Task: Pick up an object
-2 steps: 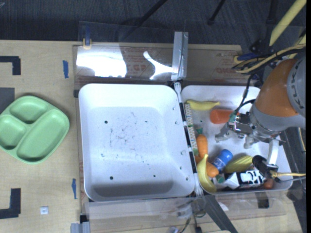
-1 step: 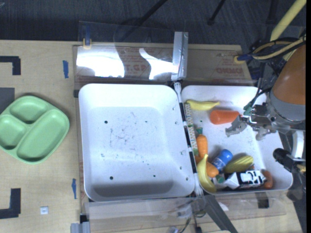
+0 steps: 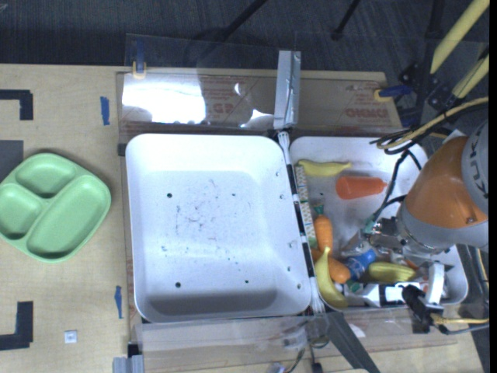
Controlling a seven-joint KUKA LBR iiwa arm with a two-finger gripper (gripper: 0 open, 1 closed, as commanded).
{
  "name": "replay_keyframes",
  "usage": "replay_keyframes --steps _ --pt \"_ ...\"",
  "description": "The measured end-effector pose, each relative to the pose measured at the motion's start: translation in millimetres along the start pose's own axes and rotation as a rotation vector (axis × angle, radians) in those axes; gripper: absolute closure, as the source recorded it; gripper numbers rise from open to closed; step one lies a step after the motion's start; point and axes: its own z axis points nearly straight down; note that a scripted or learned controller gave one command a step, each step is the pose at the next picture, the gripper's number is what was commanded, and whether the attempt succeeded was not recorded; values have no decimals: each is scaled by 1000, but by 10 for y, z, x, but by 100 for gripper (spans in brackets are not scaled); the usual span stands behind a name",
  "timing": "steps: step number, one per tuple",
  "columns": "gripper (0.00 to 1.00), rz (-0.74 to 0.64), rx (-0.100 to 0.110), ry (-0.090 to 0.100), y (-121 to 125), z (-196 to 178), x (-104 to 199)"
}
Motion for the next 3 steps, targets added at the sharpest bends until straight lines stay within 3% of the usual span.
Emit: replay_keyframes --steps 1,2,3 --pt "100 3 -7 -1 19 -109 -6" --pt "100 -127 7 0 247 -1112 560" --pt "100 -35 5 -1 600 -1371 700"
